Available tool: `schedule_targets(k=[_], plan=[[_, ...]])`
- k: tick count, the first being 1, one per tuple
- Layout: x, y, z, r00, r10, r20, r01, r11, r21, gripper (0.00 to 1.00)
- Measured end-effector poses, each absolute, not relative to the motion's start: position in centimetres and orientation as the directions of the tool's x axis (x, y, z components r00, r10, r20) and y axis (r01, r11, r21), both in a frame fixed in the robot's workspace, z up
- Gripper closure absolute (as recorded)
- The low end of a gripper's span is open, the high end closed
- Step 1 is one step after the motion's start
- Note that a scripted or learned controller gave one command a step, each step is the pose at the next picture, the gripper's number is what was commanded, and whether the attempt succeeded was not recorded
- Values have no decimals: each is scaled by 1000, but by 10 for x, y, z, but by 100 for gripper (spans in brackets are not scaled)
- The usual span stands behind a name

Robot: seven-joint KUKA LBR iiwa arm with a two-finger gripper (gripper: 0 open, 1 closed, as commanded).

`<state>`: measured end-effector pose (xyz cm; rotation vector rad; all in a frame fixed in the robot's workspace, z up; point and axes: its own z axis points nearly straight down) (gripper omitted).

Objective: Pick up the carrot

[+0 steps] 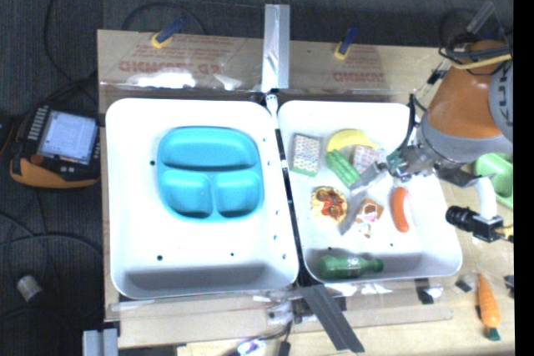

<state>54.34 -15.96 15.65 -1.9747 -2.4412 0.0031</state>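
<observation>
Orange-red and smooth, the carrot (pixel 401 208) was noted in the right bin (pixel 446 250), towards its right wall, lying lengthwise near-to-far with bare white floor round most of it. It was judged to be a toy piece: light, stiff, probably hard plastic, and glossy enough to slip.

Camera view: the gripper (pixel 367 189) was seen low over the middle of the right bin, just left of the carrot, reaching down and left from the grey-and-orange arm (pixel 467 108). Whether it was spread or pressed together could not be told. Nothing was seen held in it. It lay over or beside a pizza slice (pixel 329 202) and a small red-and-white piece (pixel 368 213); contact could not be judged.

Also recorded in that bin: a green bottle (pixel 350 265) against the near wall, a yellow fruit (pixel 349 137), a green vegetable (pixel 341 168) and a waffle-like square (pixel 305 152) at the far end. A blue divided tray (pixel 209 171) was noted in the left bin (pixel 133 263).

A second orange, green-tipped piece (pixel 488 306) was noted on the bench outside the bins, at near right.

A hold across the carrot's short width at mid-length was judged best, since the rounded ends would likely squirt out.
</observation>
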Motion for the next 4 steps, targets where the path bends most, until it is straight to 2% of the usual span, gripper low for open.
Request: schedule_targets(k=[1,2,3,4], plan=[[553,-127,155,-391,921,1,921,391,-2,0],[611,-181,141,-452,892,0,892,452,-1,0],[656,-165,152,-468,884,0,884,468,1,0],[666,-174,88,-551,834,5,834,551,-12,0]])
